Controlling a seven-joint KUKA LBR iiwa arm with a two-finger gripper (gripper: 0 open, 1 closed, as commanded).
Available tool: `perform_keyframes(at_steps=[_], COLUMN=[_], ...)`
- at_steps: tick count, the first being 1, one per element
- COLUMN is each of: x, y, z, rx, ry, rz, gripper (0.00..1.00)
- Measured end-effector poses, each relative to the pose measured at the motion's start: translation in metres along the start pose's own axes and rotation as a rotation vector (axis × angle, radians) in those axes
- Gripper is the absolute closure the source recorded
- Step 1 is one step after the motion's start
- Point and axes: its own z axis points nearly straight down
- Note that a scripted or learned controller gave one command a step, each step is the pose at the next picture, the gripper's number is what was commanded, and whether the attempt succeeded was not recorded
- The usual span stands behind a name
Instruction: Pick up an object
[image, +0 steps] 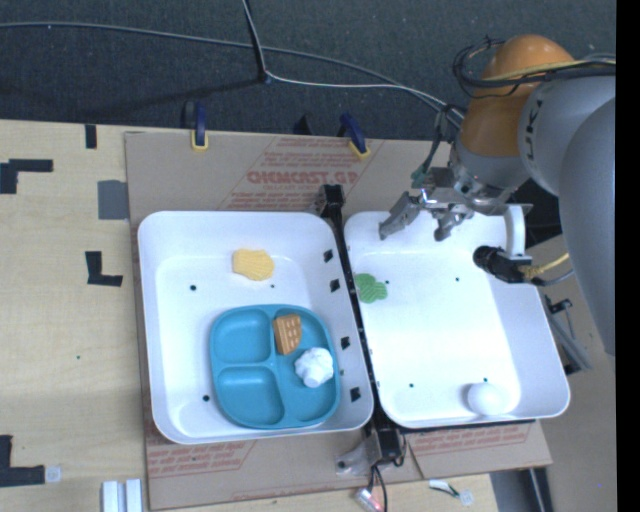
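cardboard (300, 175) is laid over the bench under two white bins set side by side, and dark carpet is seen beyond the far edge.

nearest the camera, in the right bin (520, 340), a white ball (489, 397) is seen resting by the near rim. in the left bin (165, 300), a blue tray (255, 385) with three compartments is placed toward the near side; a white lump (314, 367) is seen at its right edge, and a tan waffle piece (287, 332) lies just behind it, on the divider between the tray's far compartments. farther back, a yellow piece (253, 264) lies on the bin floor, apart from the tray.

a green piece (371, 289) lies in the right bin against its left wall. the gripper (420, 224) is held over the far rim of the right bin, its two fingers spread apart with nothing between them. the green piece is nearest to it, a little nearer the camera and to the left, not touched. the ball is well apart from it. two clamps (200, 130) are fixed at the cardboard's far edge.
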Motion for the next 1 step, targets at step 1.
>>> perform_keyframes(at_steps=[1], x=[0.0434], y=[-0.0305], z=[-0.0815], rx=[-0.008], ry=[0.0], rz=[-0.003], gripper=[0.0])
